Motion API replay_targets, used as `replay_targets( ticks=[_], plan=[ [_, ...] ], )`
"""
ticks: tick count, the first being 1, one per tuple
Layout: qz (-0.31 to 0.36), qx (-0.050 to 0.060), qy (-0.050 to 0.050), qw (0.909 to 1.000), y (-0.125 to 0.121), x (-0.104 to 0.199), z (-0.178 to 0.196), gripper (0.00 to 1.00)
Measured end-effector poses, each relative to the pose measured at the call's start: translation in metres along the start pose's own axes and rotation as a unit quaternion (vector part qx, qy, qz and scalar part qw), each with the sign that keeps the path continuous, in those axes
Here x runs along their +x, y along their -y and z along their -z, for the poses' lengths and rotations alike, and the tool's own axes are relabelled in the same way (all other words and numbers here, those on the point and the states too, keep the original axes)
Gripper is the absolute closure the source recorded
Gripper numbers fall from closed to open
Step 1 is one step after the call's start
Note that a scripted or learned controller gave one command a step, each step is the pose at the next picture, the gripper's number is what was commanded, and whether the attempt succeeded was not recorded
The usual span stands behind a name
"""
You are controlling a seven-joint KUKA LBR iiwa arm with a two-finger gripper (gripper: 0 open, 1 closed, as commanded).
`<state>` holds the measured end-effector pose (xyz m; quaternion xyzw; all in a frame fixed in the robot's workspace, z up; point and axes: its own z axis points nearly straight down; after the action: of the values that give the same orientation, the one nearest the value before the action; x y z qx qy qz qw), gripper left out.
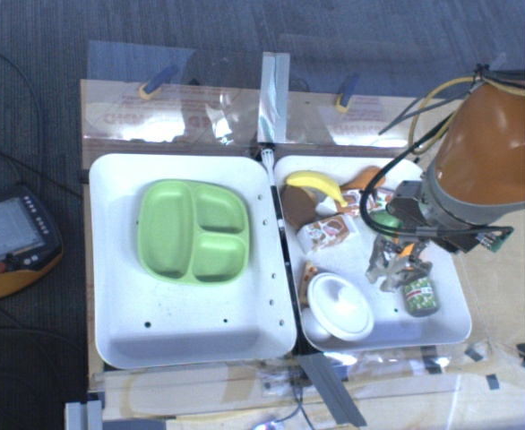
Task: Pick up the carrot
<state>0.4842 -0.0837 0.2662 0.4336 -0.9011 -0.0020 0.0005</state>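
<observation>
Carrot, an orange tapered root (363, 178), lies at the right white bin's (442, 330) far edge beside a yellow banana (314, 184), apart from the tool (391, 267), which hovers lower, nearer a green-lidded jar (419, 296), its state I cannot tell.

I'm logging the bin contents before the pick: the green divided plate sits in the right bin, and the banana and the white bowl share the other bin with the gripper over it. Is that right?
Not quite. The camera view shows the green divided plate in the left bin, not the right. The banana and the white bowl do share the other bin, the right bin, with the gripper over it.
</observation>
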Motion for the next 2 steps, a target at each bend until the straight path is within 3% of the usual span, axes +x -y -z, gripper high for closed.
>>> replay_targets(
  ticks=[1, 2],
  plan=[
    [0.226, 0.002, 0.001, 0.9741, 0.024, 0.004, 0.009, 1.0],
    [0.121, -0.001, 0.0, 0.9927, 0.119, 0.084, -0.069, 1.0]
  ],
)
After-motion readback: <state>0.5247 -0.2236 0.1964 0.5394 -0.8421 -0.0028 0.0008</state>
